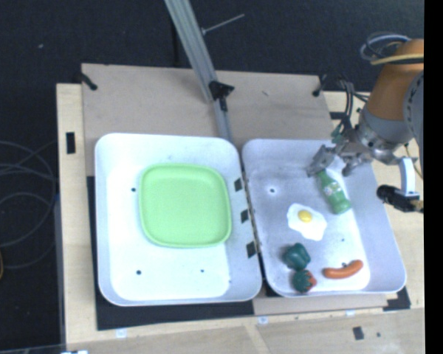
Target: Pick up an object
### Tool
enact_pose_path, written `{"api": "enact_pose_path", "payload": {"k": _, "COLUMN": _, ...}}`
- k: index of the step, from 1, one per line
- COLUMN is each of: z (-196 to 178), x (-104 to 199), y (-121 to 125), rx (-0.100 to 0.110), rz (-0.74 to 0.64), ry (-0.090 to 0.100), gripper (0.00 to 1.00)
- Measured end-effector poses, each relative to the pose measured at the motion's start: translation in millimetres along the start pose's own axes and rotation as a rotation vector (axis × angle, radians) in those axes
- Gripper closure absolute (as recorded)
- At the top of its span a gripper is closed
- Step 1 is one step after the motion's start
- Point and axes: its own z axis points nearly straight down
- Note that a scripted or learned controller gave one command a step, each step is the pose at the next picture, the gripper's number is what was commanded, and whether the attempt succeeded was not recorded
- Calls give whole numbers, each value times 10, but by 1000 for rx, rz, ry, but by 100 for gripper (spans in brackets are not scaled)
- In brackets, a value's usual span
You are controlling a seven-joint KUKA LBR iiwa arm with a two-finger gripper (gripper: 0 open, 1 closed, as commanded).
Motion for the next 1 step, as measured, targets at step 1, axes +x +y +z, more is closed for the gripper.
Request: {"api": "enact_pose_path", "payload": {"k": 1, "z": 521, "x": -4, "y": -9, "rx": 0, "rz": 0, "ry": 0, "gripper": 0}}
